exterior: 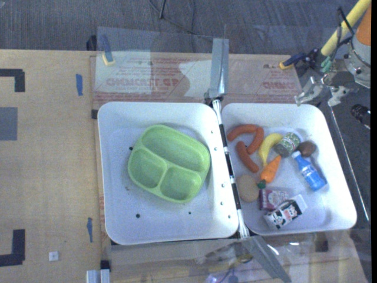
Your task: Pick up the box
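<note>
A small maroon-and-white box [273, 198] lies near the front of the right bin [339, 217]. A black-and-white patterned carton [285, 213] lies touching its front side. My gripper [318, 96] hangs above the right bin's back right corner, well behind both boxes and apart from them. Its fingers look spread, so it is open, and nothing is between them.
The right bin also holds two sausages [246, 133], a banana [268, 146], a carrot [271, 168], a small can [288, 143], a blue bottle [310, 174] and a tan round piece [248, 188] beside the boxes. A green divided plate [169, 163] lies in the left bin [112, 217].
</note>
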Controlling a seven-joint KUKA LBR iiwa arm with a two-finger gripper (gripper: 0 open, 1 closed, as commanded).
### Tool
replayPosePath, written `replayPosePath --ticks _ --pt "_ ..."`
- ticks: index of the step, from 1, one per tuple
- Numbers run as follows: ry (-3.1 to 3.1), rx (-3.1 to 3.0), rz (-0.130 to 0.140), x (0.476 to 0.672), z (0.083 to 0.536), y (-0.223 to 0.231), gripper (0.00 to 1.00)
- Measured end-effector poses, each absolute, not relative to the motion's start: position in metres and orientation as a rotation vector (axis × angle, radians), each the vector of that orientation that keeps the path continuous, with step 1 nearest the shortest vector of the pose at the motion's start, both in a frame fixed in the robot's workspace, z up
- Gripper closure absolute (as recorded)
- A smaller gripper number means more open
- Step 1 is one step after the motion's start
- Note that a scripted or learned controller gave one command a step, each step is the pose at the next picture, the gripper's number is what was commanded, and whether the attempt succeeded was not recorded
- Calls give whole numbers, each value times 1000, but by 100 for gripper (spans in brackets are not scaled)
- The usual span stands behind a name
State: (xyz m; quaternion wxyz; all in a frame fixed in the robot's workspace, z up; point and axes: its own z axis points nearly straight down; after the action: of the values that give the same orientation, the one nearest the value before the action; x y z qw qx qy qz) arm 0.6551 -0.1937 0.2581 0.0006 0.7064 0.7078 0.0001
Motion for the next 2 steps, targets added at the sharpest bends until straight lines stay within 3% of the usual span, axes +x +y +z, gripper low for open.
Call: replayPosePath --ticks 1,2 --pt "1620 2683 16 602 125 -204 0" --pt "1502 2760 -1 522 91 -165 0"
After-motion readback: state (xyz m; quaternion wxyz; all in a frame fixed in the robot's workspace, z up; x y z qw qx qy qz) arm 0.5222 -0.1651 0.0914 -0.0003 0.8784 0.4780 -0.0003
